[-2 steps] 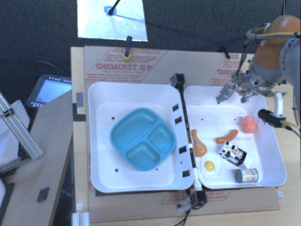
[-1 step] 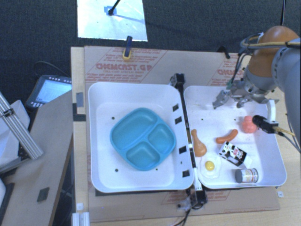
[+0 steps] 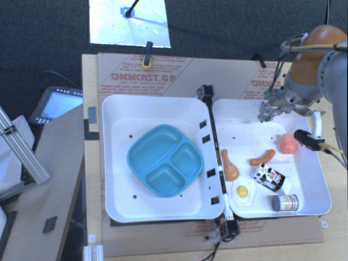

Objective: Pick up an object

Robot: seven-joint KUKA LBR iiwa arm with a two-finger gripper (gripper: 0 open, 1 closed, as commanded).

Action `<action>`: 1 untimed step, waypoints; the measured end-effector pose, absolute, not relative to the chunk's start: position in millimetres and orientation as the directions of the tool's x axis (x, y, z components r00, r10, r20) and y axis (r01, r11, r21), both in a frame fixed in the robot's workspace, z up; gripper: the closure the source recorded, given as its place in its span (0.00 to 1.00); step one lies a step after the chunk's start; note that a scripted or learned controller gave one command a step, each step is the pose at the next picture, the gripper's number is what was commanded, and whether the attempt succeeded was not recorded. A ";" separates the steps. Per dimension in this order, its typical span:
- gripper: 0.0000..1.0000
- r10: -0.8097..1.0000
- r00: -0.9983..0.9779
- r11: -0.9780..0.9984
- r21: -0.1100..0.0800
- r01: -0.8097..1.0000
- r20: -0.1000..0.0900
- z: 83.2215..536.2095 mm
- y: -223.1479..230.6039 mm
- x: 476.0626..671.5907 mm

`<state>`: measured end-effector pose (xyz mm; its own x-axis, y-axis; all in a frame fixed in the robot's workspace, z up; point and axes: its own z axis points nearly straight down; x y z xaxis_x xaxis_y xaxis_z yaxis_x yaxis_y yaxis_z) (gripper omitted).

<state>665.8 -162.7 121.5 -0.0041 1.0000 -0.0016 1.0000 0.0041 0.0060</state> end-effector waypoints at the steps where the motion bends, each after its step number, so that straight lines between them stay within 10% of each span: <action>1: 1.00 1.000 -0.004 0.004 0.006 1.000 -0.001 175.2 -157.4 658.7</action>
